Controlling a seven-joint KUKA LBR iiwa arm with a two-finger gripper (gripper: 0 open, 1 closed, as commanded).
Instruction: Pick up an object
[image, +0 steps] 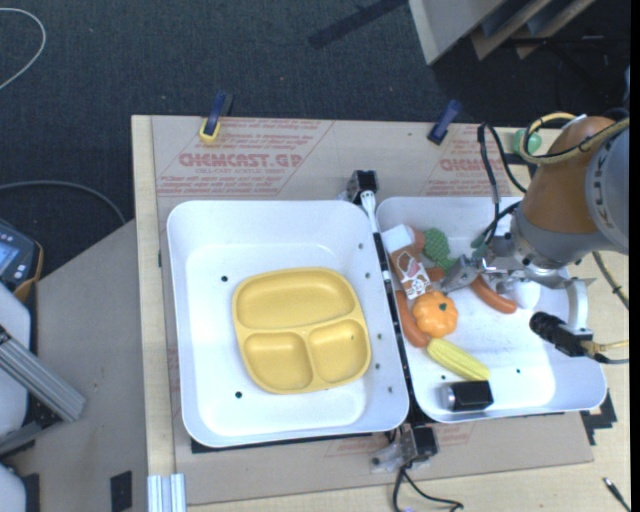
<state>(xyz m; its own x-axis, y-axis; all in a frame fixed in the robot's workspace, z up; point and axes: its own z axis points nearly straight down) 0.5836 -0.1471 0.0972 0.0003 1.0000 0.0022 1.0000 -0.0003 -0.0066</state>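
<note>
Camera view: pumpkin (435, 314) beside corn (458, 359) (touching).

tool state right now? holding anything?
Tool: open/closed cannot be told; low in the right bin near the orange pumpkin toy; nothing visibly held.

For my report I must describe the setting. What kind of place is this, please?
Probably a robotics lab test bench, not a kitchen. Two white bins sit on a clamped board, toy food such as a small pumpkin lies under the gripper, and loose cables cross the dark carpet.
</note>
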